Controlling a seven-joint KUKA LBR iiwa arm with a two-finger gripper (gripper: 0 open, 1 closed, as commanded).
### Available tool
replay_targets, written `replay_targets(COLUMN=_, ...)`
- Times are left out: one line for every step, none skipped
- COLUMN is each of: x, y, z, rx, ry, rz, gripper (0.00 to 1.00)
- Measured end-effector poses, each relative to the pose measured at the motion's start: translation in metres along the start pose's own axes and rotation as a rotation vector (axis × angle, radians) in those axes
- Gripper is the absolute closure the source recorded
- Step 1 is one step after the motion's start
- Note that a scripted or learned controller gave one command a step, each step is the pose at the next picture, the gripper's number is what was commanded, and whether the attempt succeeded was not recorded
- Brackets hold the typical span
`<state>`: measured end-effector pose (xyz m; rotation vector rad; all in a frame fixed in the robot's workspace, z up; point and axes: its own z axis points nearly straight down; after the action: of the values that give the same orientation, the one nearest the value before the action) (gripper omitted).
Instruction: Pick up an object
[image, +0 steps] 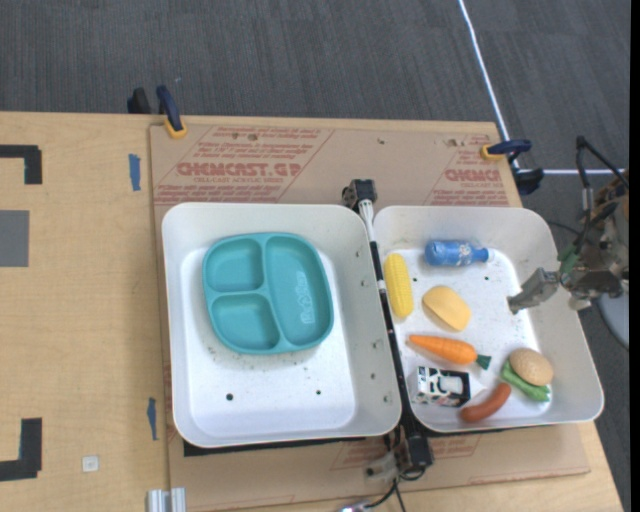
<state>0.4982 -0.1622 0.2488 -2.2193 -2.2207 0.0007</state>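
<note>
The right bin (566, 400) holds several toy foods. A corn cob (398, 285) lies at its left, with a blue bottle (455, 253) at the back. An orange-yellow wedge (447, 307) sits in the middle, and below it lies a carrot (445, 349). A small black-and-white box (442, 384), a red sausage (485, 403) and a burger (528, 372) are at the front. My gripper (527, 294) reaches in over the bin's right side, above the burger and right of the wedge. Nothing is seen held in it.
The left bin (190, 400) holds a teal divided plate (268, 292). A black hinge bar (378, 290) runs between the bins. Both rest on a cardboard sheet (250, 160) clamped at its back corners. Cables and a stand crowd the right edge (600, 200).
</note>
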Motion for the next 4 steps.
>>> replay_targets(x=0.053, y=-0.007, z=0.150, rx=0.000, ry=0.000, rz=0.058, gripper=0.00)
replay_targets(x=0.052, y=-0.006, z=0.140, rx=-0.004, ry=-0.002, rz=0.059, gripper=1.00)
replay_targets(x=0.052, y=-0.006, z=0.140, rx=-0.003, ry=-0.002, rz=0.059, gripper=0.00)
replay_targets(x=0.063, y=0.058, z=0.163, rx=-0.005, ry=-0.002, rz=-0.133, gripper=0.00)
